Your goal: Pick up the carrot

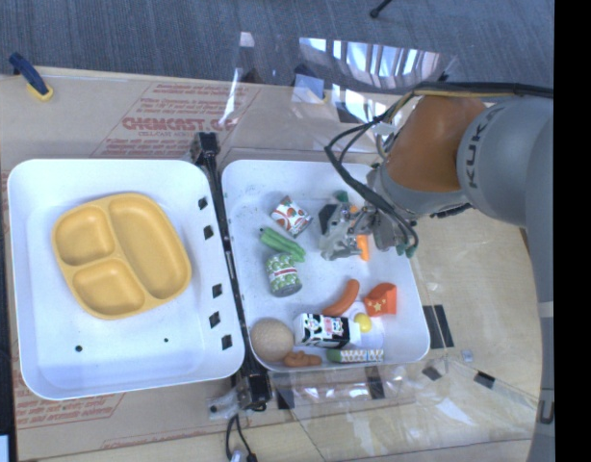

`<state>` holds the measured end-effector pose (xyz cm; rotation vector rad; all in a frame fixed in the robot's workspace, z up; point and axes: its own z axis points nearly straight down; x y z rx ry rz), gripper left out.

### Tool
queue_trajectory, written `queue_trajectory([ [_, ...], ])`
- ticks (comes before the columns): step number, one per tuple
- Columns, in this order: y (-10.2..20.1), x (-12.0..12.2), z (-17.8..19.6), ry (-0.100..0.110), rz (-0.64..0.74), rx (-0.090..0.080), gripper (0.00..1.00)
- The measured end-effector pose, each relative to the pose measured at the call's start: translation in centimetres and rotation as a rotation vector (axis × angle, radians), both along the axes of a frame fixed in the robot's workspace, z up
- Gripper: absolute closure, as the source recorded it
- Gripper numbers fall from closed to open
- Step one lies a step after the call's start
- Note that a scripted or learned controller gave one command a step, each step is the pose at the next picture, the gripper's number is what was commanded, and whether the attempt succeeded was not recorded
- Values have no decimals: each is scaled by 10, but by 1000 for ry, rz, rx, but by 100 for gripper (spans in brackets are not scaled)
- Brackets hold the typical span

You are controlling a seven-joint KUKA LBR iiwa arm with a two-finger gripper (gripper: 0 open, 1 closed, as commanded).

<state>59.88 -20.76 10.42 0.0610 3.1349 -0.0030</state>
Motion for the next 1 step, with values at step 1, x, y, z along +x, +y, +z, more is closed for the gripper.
queue_trajectory([
  [1, -3, 38, 84, -4, 40, -2, 100],
])
